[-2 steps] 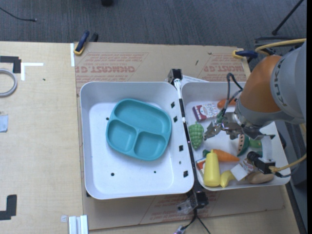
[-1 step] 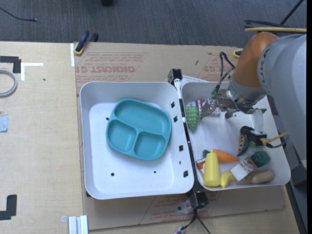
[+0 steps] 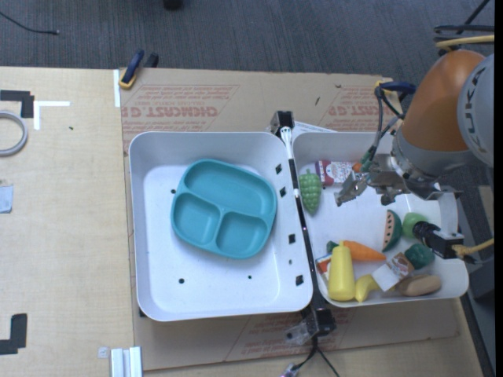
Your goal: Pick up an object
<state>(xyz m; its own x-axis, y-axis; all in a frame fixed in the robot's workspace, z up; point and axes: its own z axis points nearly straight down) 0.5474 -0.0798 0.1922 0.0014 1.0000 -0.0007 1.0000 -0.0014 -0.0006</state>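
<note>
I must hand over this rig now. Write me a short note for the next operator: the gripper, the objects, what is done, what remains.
Gripper: hovers over the upper part of the right bin, nothing seen between its fingers.
Objects: in the right bin lie a green corn-like toy, a watermelon slice, a carrot, a yellow bottle and other small items. The left bin holds a teal divided plate.
Done: no pick yet.
Left: lower onto one object, grasp it, lift.

Grey arm (image 3: 452, 124) reaching in, fingers (image 3: 351, 187) parted

Bright even overhead light, soft shadows, slight blur
</note>
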